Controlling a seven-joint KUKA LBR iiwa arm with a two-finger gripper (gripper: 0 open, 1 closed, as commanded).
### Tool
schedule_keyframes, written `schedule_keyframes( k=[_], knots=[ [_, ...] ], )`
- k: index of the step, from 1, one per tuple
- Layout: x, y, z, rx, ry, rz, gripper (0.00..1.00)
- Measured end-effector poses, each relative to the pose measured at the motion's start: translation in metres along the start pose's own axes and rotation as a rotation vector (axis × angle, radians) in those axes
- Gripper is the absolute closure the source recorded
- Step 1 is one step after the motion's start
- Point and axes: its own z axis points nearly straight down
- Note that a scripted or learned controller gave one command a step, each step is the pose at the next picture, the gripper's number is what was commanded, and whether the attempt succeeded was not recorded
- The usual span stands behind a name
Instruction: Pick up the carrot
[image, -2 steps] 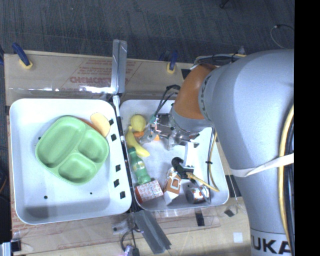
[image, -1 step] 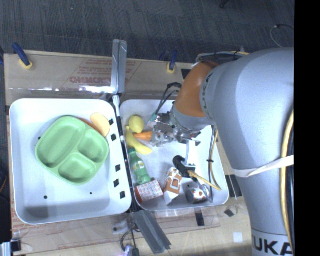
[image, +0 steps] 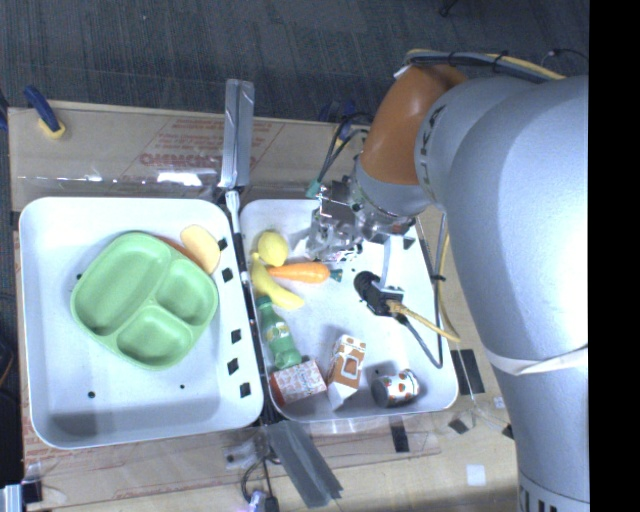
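The carrot (image: 299, 271) lies flat in the right bin (image: 430, 350), its thick end touching a banana (image: 274, 287) and a lemon (image: 272, 246) just above, so it is crowded on that side and free toward its tip. The gripper (image: 335, 238) hangs just above and beside that tip, probably lined up for a grasp from the open side. Whether the jaws are open or closed, I cannot tell. A green plate (image: 145, 298) sits in the left bin (image: 50, 330), well apart.

Orange carrot (image: 298, 271), green plate (image: 140, 300), white bins (image: 60, 400)
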Motion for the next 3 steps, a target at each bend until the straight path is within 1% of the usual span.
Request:
schedule_keyframes(
  k=[1, 2, 3],
  knots=[
    [0.0, 0.0, 0.0, 0.001, 0.0, 0.0, 0.0],
    [-0.019, -0.004, 0.057, 0.003, -0.001, -0.006, 0.0],
    [-0.044, -0.004, 0.101, 0.003, 0.0, -0.095, 0.0]
  ],
)
